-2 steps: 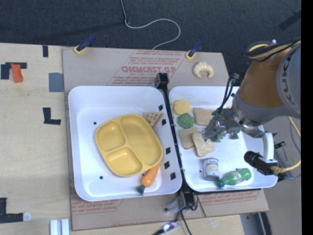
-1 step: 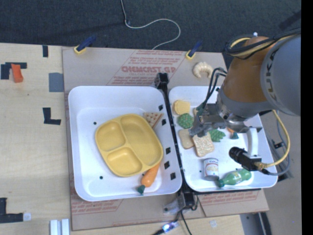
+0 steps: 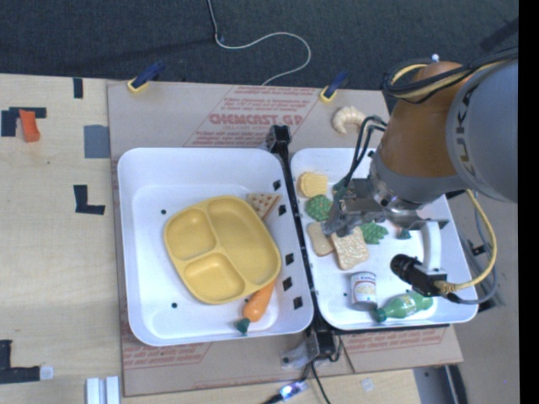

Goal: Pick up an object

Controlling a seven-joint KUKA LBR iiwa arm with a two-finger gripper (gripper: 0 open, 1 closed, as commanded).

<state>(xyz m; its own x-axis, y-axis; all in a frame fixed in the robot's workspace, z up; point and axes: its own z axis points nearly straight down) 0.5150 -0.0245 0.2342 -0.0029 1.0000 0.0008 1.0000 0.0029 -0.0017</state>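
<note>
The gripper [image 3: 344, 218] is hanging over the right bin [image 3: 455, 241], at three o'clock from the yellow plate [image 3: 221, 248]; I cannot tell its state.

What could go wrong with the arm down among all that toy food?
The gripper sits low in the right bin, where a cracker, green leafy pieces and a cookie crowd together. It might catch two at once, or nudge one away and come up with nothing. The small can and green bottle nearby could also get knocked over as it moves.
</note>
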